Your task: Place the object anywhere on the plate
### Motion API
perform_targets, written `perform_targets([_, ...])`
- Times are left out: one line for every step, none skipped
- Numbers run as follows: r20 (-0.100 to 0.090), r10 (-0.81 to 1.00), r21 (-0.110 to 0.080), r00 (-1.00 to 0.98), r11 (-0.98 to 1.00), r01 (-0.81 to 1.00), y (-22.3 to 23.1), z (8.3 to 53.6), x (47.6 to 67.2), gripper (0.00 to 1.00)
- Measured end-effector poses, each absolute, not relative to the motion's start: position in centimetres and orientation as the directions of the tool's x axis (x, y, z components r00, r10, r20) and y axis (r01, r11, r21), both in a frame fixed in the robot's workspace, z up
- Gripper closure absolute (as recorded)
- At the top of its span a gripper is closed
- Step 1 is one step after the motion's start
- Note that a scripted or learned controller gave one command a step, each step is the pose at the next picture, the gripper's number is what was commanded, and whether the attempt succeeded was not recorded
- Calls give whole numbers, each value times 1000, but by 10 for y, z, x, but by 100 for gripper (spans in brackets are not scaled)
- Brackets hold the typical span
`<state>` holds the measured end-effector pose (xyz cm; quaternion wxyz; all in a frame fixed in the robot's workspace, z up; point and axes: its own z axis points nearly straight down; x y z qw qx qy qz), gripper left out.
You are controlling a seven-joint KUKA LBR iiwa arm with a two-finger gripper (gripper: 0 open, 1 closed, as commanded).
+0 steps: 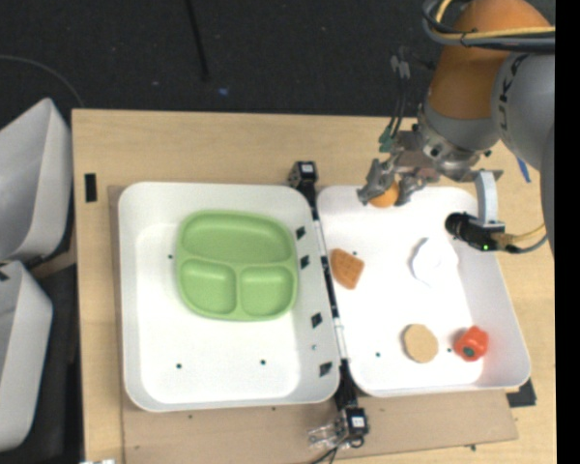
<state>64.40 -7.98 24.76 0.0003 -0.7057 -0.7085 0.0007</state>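
Observation:
A green plate [237, 264] with three compartments lies in the left bin [150, 356]. My gripper [391, 188] hangs over the far left corner of the right bin [493, 307]. A small orange object [386, 197] sits between its fingers, and the gripper is shut on it. The plate lies well to the left of the gripper, past the divide between the bins.
The right bin holds an orange-brown wedge [346, 268], a white object [432, 259], a tan round disc [420, 342] and a small red piece [471, 343]. A black clip [303, 173] sits at the far end of the seam between the bins.

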Motion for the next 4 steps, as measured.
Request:
perform_targets([0, 1000, 0, -5, 5, 1000, -42, 252, 621, 100])
perform_targets([1, 1000, -2, -5, 5, 1000, -6, 240, 588, 100])
perform_targets([1, 1000, -3, -5, 5, 1000, 33, 230, 554, 100])
perform_targets([2, 1000, -2, -8, 8, 1000, 84, 241, 520, 100])
